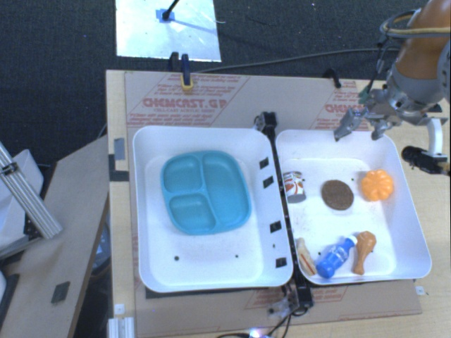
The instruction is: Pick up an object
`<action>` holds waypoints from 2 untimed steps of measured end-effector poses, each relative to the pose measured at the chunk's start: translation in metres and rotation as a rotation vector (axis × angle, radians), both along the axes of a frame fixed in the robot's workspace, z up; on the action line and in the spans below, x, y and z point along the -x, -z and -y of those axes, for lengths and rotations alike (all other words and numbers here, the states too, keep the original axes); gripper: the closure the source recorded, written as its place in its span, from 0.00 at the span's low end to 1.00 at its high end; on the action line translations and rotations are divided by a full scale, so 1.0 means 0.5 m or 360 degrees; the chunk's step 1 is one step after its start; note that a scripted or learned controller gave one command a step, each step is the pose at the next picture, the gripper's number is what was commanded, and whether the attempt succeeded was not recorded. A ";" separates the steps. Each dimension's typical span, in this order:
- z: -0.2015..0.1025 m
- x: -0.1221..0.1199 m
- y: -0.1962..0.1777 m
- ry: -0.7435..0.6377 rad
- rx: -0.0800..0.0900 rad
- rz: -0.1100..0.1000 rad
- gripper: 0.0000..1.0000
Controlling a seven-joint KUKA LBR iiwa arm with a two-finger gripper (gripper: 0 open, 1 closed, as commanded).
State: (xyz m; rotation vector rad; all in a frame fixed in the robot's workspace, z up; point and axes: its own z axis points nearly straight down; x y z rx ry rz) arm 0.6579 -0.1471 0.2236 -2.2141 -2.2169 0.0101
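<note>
The right bin (394, 159) holds an orange pumpkin toy (377, 185), a brown round cookie (338, 194), a small red and white can (293, 186), a blue bottle (334, 258), a tan drumstick (363, 249) and a hot dog (305, 257). My gripper (365, 127) hovers above the bin's far edge, up and left of the pumpkin. Its two fingers stand apart with nothing between them.
The left bin (151, 189) carries a blue divided plate (206, 191). A black clip strip (276, 196) joins the two bins. Cardboard (232, 97) lies under both. A cable runs behind the bins toward the arm (421, 55).
</note>
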 end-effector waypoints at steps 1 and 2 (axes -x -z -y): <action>-0.001 -0.005 -0.015 -0.0004 0.0003 0.0020 0.00; -0.011 -0.011 0.070 -0.0008 0.0002 0.0016 0.00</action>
